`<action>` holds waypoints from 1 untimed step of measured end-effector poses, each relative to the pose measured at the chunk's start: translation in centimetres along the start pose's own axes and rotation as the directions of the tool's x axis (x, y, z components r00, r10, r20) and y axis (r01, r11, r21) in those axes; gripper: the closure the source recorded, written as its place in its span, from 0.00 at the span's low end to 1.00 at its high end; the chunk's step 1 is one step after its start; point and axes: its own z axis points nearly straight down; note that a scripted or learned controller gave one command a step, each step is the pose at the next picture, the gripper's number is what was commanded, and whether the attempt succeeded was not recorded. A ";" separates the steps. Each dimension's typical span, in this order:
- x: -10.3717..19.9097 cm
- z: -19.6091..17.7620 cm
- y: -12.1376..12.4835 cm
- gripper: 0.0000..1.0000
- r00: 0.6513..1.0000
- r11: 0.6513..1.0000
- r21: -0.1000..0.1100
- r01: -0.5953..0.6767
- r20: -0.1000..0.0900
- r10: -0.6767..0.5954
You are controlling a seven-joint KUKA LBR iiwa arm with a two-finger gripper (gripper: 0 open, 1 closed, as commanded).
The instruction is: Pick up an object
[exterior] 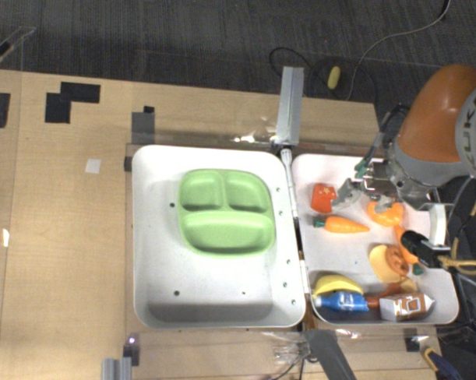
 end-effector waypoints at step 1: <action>-1.7 9.9 4.8 0.00 1.000 1.000 -0.001 -0.030 0.001 0.030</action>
